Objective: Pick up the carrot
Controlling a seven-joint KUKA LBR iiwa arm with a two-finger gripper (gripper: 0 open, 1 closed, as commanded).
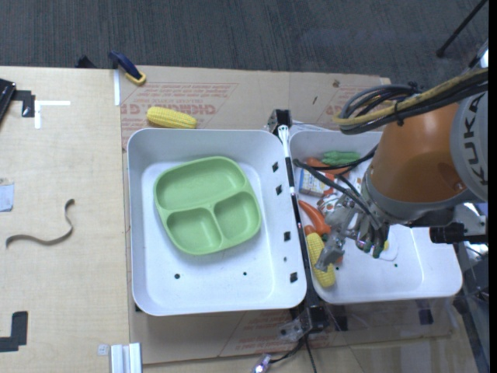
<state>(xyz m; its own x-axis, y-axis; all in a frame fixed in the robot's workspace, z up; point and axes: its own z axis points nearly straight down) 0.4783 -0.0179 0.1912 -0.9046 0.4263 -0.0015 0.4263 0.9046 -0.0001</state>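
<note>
Right bin [435, 282]: carrot [312, 215] lengthwise, upper-left to lower-right.

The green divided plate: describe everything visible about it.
The green divided plate is pale green, looks like matte plastic, and has rounded corners. Raised ridges split it into three compartments: one long section along the far side and two smaller ones nearer the camera. It lies flat and right side up, turned slightly askew, on the floor of the left white bin, nearer that bin's far left corner. Nothing sits in its compartments.
</note>
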